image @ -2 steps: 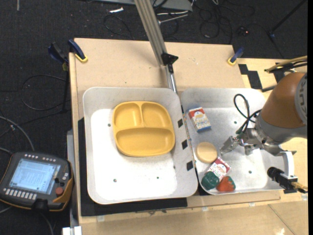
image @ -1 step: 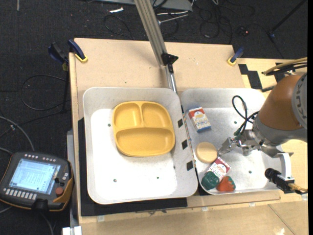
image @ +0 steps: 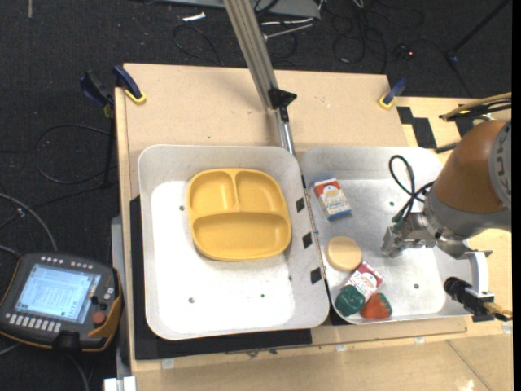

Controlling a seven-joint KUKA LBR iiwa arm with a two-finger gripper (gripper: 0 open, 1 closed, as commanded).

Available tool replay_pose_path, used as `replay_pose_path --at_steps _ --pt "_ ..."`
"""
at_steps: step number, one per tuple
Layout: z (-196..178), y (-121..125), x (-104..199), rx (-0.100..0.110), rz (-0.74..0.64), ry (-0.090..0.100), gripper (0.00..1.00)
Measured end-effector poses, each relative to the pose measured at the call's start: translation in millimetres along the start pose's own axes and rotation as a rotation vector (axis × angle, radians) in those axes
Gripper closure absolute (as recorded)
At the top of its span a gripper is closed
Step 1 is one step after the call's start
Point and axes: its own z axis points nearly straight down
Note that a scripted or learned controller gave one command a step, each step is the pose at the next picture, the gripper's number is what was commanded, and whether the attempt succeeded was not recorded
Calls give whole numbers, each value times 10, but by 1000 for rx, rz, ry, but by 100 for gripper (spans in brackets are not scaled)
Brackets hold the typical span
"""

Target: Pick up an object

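From my seat the left bin [image: 163, 243] holds just the yellow divided plate [image: 239, 213], so I'd work the right bin [image: 423, 300], lowering straight down over a single piece and closing only once it sits squarely in the grip, clear of the bin wall and the neighbours. The candidates lie left of the hand [image: 396, 241]: the small carton [image: 332, 199] toward the far edge, the tan disc [image: 344, 253] nearest, then the red-and-white packet [image: 364, 280], green piece [image: 350, 300] and red piece [image: 377, 306] clustered at the near edge. The hand hovers low over bare floor mid-bin, carrying nothing, and I cannot tell how it is set.
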Motion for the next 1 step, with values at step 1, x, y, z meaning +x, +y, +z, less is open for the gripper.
replay_pose_path --at_steps 1 --pt "-426 4 23 -2 -3 -1 100"
